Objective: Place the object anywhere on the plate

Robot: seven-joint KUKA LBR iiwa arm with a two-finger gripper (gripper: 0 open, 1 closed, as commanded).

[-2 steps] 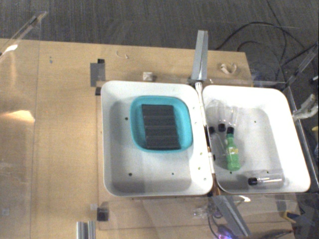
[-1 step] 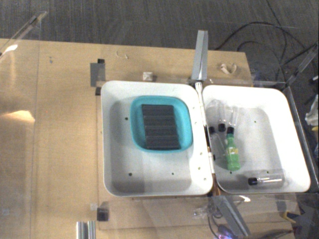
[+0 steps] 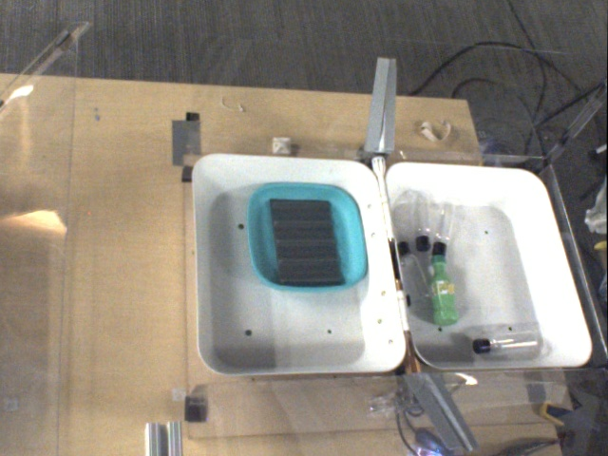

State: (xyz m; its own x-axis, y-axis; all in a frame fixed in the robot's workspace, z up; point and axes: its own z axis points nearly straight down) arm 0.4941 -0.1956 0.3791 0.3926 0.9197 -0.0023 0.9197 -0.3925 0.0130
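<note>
The dark ridged slab [image 3: 306,243] is being taken as the task's object, and it is lying flat in the middle of the teal plate [image 3: 353,245], its long sides running with the plate's long sides and its edges kept inside the raised rim. Judged from that, the placing is looking already done. At this slant the slab could possibly be a moulded part of the plate itself, and that is being left open. It is being judged as stiff, fairly light and not fragile, with a grooved top that should be giving some grip. If it is being lifted again, it is best taken across its narrow width, on the two long edges, since the flat top is offering nothing to pinch. How the gripper's jaws are standing cannot be told from this view. The plate is resting in the left bin [image 3: 285,340], toward its far side. In the right bin [image 3: 503,255] a green bottle [image 3: 444,297] is lying near the shared wall, clear black-capped vials [image 3: 421,245] are lying just beside it, and another vial [image 3: 503,345] is lying at the near edge. Both bins are being borne by the wooden bench [image 3: 95,255].
</note>
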